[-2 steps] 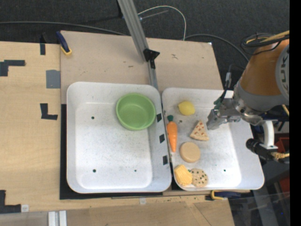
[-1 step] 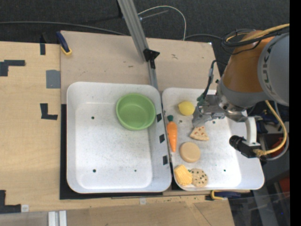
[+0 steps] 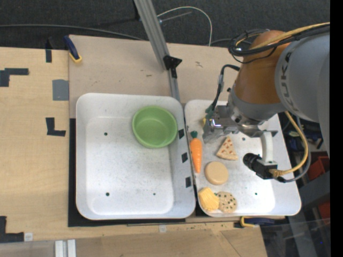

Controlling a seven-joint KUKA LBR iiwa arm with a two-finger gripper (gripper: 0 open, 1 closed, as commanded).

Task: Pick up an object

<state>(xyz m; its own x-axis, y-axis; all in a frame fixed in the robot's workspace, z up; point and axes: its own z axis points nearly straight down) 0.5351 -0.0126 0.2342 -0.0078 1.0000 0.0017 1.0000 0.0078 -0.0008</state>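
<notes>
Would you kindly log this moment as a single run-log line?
arm over right bin | hand above carrot | pizza slice untouched | green bowl in left bin

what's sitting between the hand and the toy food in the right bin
Nothing visible. The hand is low over the right bin, with the pizza slice, carrot and round biscuit just below it in the view. The green bowl lies apart in the left bin.
</notes>
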